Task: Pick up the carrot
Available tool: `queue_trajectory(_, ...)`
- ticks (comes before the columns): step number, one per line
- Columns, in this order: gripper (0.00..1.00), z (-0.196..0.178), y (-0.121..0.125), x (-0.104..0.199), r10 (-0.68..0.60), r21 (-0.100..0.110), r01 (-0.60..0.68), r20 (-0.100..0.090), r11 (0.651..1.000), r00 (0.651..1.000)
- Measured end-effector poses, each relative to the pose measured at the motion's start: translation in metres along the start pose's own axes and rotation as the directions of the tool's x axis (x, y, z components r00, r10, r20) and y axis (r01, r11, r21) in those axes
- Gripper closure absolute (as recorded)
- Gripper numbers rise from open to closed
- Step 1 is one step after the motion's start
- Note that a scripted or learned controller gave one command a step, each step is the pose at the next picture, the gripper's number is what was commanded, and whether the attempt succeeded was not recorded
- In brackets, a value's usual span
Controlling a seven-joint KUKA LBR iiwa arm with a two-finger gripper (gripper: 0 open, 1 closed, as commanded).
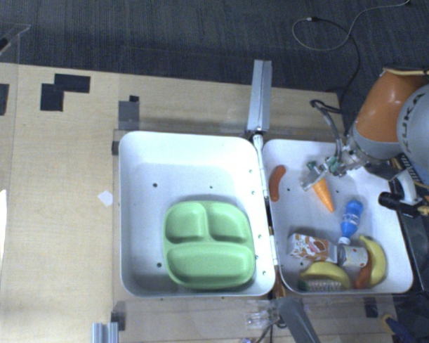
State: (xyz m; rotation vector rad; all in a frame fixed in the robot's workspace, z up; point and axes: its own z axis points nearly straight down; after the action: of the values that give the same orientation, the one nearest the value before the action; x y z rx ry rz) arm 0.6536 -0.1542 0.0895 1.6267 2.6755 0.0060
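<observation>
My hand [332, 164] hangs over the carrot's [324, 193] leafy end, upper right; grip unclear. Likely light, stiff, smooth; I'd pinch mid-body.

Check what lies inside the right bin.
The right bin holds the carrot at the gripper, a sausage, a blue bottle, a carton and bananas. Anything beneath them is covered.

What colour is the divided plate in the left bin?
Light green, seen clearly in the camera view: the divided plate.
</observation>
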Motion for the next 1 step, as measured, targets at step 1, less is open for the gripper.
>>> queue_trajectory(1, 1.0, -0.0129, 0.0031, -0.0001, -0.002, -0.008, 0.002, 0.004, 1.0, 1.0)
